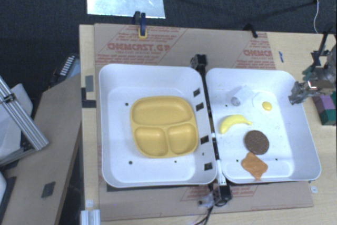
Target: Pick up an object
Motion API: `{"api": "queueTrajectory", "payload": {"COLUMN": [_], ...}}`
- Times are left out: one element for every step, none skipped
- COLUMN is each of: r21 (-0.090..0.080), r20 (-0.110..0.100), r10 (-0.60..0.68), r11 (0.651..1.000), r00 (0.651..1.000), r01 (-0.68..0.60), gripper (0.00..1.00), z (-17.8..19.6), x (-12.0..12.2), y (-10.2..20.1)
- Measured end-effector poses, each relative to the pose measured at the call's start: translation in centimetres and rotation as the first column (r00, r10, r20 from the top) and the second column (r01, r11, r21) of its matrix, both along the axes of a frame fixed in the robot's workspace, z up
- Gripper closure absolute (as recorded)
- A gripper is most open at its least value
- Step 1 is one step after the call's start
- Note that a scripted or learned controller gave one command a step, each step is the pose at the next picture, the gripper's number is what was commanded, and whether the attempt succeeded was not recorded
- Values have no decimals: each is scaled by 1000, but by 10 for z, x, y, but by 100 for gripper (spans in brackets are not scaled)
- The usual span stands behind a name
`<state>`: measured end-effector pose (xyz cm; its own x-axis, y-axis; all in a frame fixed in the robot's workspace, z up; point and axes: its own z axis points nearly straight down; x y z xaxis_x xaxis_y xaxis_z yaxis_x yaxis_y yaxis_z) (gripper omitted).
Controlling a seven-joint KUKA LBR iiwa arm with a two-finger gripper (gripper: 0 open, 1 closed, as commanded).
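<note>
End effector [300, 93] at right bin's [300, 129] 3 o'clock rim, opening unclear; descend centred on banana [234, 123], clear of cookie [256, 142].

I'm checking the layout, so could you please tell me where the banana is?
The banana lies in the right bin, near its left wall, just up and left of the brown round cookie.

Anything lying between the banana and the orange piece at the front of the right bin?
Yes. In the camera view the brown round cookie lies between the banana and the orange piece, close above the orange piece.
</note>
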<state>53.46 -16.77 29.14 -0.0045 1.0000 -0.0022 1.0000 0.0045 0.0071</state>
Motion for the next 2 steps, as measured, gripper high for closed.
{"api": "queueTrajectory", "payload": {"r21": [3, 4], "r20": [-6, -4], "r10": [4, 6], "r11": [1000, 1000], "r00": [1000, 1000], "r01": [-4, -6], "gripper": [100, 100], "z": [-11, -19], "x": [-12, -8], "y": [49, 111]}}
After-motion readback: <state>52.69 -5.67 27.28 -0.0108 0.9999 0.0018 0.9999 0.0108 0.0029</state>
